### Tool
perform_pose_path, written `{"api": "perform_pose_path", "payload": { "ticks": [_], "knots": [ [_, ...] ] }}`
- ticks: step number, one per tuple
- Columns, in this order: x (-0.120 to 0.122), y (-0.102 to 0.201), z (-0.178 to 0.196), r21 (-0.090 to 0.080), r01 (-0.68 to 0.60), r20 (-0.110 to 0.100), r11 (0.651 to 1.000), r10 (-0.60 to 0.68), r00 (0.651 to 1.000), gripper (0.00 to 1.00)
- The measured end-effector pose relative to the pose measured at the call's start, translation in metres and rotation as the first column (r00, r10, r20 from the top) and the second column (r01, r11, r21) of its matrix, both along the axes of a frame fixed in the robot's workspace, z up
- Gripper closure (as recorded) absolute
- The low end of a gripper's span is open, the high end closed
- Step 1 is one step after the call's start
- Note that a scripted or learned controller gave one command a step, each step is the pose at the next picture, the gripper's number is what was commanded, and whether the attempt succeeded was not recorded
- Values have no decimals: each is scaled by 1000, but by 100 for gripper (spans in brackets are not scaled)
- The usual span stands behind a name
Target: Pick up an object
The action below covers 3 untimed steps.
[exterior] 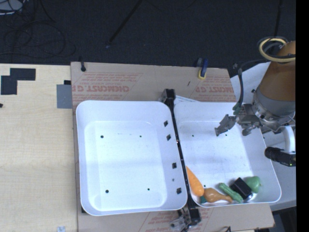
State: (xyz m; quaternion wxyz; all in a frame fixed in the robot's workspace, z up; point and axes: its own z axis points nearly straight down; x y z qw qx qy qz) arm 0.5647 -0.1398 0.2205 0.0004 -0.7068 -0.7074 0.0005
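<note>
Arm enters at 3 o'clock, grey body with orange band above the wrist, reaching over the right bin. Hand hangs over that bin's upper half, toward 2 o'clock from the bin's middle, dark fingers pointing to 9 o'clock. Whether the fingers are apart or together cannot be told from this angle; nothing is seen between them.

Objects lie clustered along the right bin's lower edge, at 6 o'clock from the hand and well apart from it. Orange carrot-shaped piece lies slantwise against the bin's left wall. Just beside it at 4 o'clock, a tan-orange lumpy piece. A long green piece touches that one on its 3 o'clock side. A black block rests against the green piece, and a rounded green object sits just beside the block at 2 o'clock, near the bin's right corner.

Left bin sits alongside, the two joined by a dark divider strip. Both bins rest on a cardboard sheet on the wooden bench. A blue-and-yellow clamp grips the cardboard's far edge at 12 o'clock.
</note>
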Motion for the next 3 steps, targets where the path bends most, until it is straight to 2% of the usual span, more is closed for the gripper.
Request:
{"api": "perform_pose_path", "payload": {
  "ticks": [1, 2, 3],
  "knots": [
    [0, -1, 10, 1, 0, -2, 1000, 0, 1000, 100],
    [-59, 60, -93, 6, -2, -16, 1000, 2, 1000, 100],
    [5, 135, 4, 2, -9, 10, 1000, 9, 1000, 100]
  ]
}}
